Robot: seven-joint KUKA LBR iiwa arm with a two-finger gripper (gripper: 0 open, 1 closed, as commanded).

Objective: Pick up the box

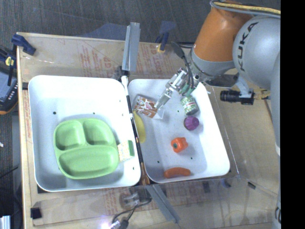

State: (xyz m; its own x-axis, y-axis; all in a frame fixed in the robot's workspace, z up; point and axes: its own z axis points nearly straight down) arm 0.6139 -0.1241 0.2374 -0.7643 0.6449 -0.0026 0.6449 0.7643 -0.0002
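The box [146, 106], a small carton printed in red and white, is located in the right bin [217, 147], near its upper left corner and close to the wall shared with the left bin [43, 87]. The gripper [164, 98] is positioned just beside the box's right end; the state of the pincer cannot be told. A green can [189, 105], a purple object [191, 123], an orange object [178, 144] and a carrot [177, 172] are distributed across the right bin. A green divided plate [86, 148] is seated in the left bin.
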